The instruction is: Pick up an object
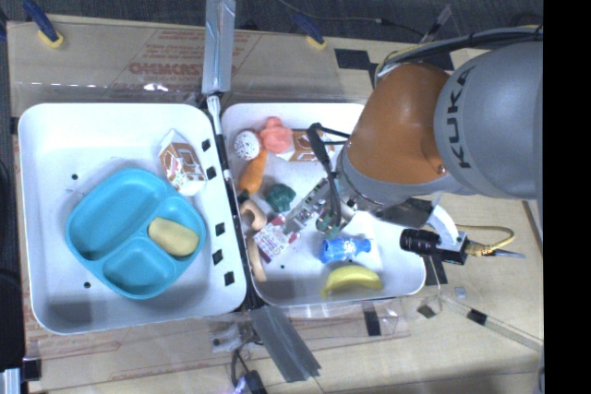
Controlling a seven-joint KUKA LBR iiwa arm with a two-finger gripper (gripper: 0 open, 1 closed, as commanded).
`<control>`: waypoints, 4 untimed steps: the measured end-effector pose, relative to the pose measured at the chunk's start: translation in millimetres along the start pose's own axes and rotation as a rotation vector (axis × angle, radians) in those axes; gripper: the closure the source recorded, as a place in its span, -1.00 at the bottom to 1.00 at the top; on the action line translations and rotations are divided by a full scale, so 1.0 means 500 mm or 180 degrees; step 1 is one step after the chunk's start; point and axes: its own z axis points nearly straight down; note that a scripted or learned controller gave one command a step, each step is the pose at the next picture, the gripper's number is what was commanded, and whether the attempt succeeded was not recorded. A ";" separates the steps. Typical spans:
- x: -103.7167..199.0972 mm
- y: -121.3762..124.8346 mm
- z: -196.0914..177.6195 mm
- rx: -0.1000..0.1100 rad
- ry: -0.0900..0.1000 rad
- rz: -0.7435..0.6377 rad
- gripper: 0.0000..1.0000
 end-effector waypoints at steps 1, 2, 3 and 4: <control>0.059 0.176 -0.115 0.0004 0.0007 0.0033 1.00; -0.013 0.282 -0.165 0.0011 0.0006 -0.0675 1.00; -0.102 0.171 -0.044 0.0027 0.0024 -0.0858 1.00; -0.113 0.153 0.008 0.0018 0.0022 -0.1037 1.00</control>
